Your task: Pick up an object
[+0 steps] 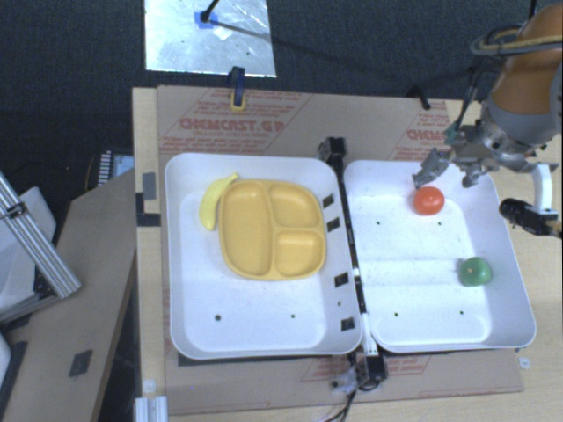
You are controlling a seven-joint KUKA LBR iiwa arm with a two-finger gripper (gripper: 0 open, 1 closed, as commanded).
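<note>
Nothing lifted yet. Gripper (450, 170) hangs over right bin (506, 323) far edge, jaws apart, empty, just above tomato (428, 200); descent, closing, lift remain.

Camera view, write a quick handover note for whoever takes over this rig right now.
Gripper: open, holding nothing, at the right bin's far edge, just above the tomato.
Right bin: tomato near the far edge, green ball toward the right side.
Left bin: yellow tray with a banana beside it.
Done: nothing picked up.
Left: grasp and lift an object; the tomato looks nearest.
</note>
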